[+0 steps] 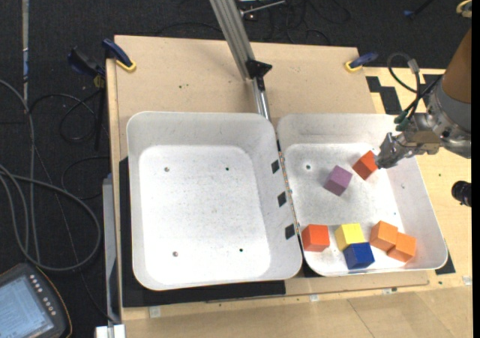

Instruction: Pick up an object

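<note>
Tilted orange-red block in the right bin, upper part, just at the tip of the gripper — touching or nearly so at its right corner. Cannot tell how the jaws stand, nor whether the block sits between them. Just left and a little lower, a purple block, apart from it. Along the near wall — an orange block, a yellow block against a blue block, two more orange blocks at the right. Beside it, the left bin.
</note>
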Tool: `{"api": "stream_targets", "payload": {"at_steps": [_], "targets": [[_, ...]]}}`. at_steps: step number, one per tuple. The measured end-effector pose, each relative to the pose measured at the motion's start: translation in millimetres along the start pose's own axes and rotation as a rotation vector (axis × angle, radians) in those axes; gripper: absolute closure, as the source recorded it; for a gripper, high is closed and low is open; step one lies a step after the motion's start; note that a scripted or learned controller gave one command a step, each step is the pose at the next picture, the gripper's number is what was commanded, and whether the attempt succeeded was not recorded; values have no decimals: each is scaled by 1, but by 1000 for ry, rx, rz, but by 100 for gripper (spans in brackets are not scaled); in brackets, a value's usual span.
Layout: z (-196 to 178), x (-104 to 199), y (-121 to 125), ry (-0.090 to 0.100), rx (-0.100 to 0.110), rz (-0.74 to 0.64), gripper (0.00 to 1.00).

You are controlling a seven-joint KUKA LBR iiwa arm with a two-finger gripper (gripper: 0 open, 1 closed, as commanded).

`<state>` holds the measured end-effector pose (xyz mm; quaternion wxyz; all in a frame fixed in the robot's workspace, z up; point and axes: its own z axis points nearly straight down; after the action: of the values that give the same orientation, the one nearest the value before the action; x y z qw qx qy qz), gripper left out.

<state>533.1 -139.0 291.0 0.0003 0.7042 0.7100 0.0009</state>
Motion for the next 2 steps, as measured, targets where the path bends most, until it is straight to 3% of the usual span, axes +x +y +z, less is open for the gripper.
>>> {"api": "stream_targets", "payload": {"at_steps": [2], "targets": [[33,106,9,1,4,0,100]]}}
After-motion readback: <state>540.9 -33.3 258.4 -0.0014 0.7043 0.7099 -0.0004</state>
